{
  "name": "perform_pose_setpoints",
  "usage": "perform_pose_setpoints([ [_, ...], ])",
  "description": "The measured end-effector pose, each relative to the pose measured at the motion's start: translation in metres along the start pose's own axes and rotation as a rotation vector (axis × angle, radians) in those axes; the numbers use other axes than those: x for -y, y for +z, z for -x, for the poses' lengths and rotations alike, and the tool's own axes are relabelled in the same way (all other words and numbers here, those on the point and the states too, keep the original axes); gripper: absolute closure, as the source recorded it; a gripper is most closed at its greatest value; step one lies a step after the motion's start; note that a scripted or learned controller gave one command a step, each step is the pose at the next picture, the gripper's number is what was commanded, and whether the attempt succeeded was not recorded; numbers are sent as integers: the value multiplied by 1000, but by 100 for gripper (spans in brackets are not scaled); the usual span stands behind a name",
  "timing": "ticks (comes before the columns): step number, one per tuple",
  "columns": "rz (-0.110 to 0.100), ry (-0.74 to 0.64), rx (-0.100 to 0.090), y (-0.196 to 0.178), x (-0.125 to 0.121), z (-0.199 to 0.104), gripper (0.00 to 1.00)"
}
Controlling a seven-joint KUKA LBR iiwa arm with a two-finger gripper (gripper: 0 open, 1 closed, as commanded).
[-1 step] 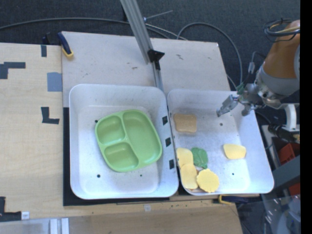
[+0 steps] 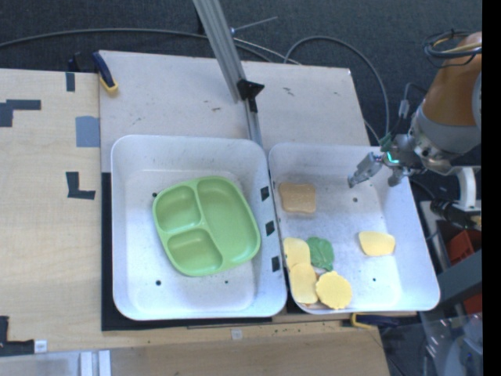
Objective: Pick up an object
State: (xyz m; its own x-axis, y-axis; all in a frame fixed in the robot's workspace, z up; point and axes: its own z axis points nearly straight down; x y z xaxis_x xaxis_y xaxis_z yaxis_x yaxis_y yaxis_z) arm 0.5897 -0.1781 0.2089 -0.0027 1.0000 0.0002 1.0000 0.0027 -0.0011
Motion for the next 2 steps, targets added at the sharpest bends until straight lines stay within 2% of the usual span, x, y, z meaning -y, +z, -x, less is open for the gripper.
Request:
perform_pose_setpoints([
  [2,-5,0,1,89,-1,-2,0],
])
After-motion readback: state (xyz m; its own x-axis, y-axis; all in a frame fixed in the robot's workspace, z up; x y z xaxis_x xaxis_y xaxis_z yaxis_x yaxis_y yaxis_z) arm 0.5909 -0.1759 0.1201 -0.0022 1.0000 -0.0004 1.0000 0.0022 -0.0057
